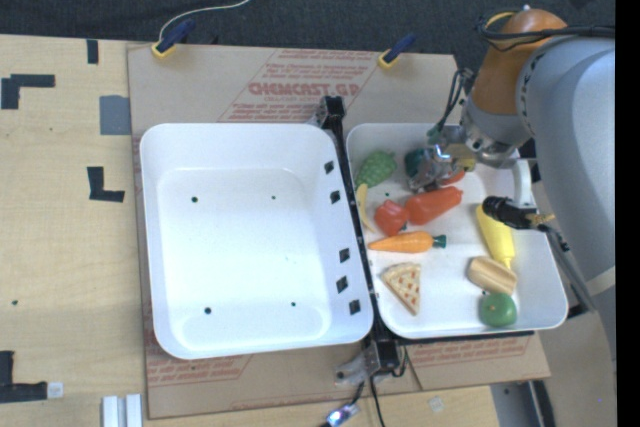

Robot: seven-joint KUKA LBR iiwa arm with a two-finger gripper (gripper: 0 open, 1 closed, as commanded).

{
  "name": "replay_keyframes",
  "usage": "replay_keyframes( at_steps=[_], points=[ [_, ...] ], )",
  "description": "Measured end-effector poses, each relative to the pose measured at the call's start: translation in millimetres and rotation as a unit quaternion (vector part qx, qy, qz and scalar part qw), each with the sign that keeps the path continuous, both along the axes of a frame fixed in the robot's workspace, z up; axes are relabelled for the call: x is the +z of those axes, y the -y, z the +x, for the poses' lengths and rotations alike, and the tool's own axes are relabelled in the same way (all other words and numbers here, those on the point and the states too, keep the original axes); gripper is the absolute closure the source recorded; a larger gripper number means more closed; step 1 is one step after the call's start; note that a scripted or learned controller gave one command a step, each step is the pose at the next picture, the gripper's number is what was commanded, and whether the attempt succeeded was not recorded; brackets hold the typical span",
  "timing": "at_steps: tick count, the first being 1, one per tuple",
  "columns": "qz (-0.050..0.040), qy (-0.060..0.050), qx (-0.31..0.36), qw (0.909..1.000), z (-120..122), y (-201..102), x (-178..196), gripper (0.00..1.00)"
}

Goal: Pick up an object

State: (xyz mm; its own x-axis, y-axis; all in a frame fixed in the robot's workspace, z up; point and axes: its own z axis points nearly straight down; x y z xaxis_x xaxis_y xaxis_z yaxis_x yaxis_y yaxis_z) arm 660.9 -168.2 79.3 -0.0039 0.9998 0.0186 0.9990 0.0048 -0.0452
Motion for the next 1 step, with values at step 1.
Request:
replay_keyframes(
  at_steps=[1],
  points=[
    [-0.0029, 0.005, -0.001, 1.0, 1.0, 47.5, 1.1, 1.0]
  ],
)
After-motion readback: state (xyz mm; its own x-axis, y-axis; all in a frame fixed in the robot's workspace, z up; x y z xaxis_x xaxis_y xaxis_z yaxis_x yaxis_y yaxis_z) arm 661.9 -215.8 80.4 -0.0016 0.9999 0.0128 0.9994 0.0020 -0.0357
